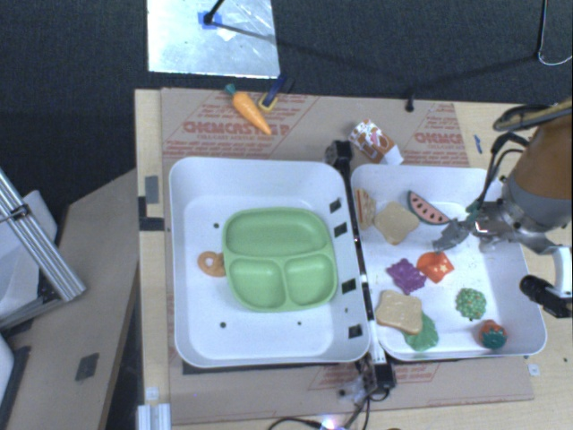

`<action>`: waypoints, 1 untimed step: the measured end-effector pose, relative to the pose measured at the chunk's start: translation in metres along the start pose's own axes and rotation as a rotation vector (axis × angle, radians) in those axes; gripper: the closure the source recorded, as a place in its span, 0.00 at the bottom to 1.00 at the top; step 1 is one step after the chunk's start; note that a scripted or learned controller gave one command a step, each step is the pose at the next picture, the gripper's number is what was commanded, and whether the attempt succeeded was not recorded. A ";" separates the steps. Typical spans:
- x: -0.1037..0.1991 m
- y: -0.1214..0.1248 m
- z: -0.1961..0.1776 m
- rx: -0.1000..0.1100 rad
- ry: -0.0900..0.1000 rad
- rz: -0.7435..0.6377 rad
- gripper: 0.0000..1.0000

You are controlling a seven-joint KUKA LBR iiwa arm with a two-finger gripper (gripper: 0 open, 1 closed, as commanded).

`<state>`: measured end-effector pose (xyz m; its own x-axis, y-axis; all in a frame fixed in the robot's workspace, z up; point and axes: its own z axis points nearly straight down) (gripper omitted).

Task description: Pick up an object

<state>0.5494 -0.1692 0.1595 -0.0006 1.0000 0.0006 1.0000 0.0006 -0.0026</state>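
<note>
The right white bin (519, 267) holds several toy foods. A watermelon slice (428, 208) lies at the back, with a tan bread piece (395, 222) to its left. A red pepper (435, 265) and purple grapes (406, 276) sit mid-bin. Toward the front are broccoli (470, 303), a slice of toast (398, 311) on a green leaf (423, 334), and a red-and-green fruit (491, 334). My gripper (454, 235) hangs low over the bin, just above and behind the red pepper and right of the bread. It points left and nothing shows in its grasp.
The left white bin (192, 240) carries a green divided plate (277, 258) and a small orange ring (211, 263). Behind the bins, on the cardboard, lie a toy carrot (251, 112) and a small carton (374, 141). A grey sheet (213, 25) lies farther back.
</note>
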 end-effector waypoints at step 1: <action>0.000 0.006 0.044 0.000 0.000 -0.001 0.00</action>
<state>0.5557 -0.1693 0.1155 -0.0017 1.0000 0.0007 1.0000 0.0017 -0.0021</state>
